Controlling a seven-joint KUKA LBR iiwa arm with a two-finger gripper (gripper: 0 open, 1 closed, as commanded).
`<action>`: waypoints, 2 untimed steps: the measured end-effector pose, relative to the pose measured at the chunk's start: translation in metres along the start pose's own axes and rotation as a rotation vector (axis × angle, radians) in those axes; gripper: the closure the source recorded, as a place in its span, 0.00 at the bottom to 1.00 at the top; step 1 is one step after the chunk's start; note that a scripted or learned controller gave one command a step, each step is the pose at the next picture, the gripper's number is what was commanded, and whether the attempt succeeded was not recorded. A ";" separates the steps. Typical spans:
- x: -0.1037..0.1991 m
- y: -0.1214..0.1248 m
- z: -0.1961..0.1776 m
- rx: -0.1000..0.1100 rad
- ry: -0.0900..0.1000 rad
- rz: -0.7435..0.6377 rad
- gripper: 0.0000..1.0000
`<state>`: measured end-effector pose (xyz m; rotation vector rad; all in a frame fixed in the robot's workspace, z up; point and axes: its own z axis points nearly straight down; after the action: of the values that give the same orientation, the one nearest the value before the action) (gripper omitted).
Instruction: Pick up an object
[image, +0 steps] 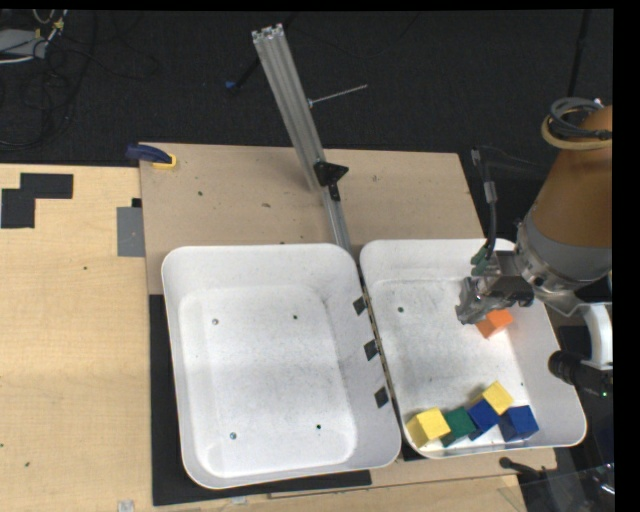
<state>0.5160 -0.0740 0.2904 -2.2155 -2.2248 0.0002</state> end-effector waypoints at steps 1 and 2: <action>0.047 0.028 0.024 0.003 0.000 0.000 1.00; 0.092 0.054 0.025 0.001 0.000 0.001 1.00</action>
<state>0.5695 0.0180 0.2650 -2.2160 -2.2237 0.0007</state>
